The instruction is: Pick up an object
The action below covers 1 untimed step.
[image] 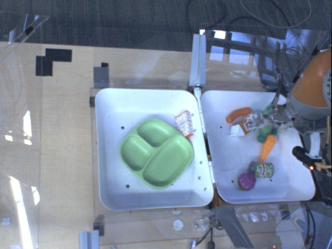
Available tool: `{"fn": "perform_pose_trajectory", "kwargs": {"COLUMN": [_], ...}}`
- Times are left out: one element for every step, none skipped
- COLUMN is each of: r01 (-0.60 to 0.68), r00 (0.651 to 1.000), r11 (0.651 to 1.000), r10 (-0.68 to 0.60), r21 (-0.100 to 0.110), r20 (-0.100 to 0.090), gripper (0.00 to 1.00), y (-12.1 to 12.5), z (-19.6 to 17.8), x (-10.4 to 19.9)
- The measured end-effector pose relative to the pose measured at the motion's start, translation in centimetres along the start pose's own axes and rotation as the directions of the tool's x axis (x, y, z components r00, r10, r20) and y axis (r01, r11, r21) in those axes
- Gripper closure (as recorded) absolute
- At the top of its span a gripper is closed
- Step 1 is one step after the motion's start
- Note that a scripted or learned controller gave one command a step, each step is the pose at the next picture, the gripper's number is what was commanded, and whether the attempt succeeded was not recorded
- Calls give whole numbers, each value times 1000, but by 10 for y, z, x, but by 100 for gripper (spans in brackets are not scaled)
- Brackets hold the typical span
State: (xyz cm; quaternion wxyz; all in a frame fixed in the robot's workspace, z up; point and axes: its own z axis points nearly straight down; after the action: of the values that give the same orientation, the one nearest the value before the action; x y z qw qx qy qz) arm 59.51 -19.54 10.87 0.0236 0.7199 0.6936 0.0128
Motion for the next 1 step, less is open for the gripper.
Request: {"fn": "perform_pose_trajectory", "kwargs": {"r01": [33], "r00": [999], "r11": [999], "r10": [-33], "r21": [42], "r20": [-15], "gripper": [0], "y": [-23], "z": [20], "x": [4]}}
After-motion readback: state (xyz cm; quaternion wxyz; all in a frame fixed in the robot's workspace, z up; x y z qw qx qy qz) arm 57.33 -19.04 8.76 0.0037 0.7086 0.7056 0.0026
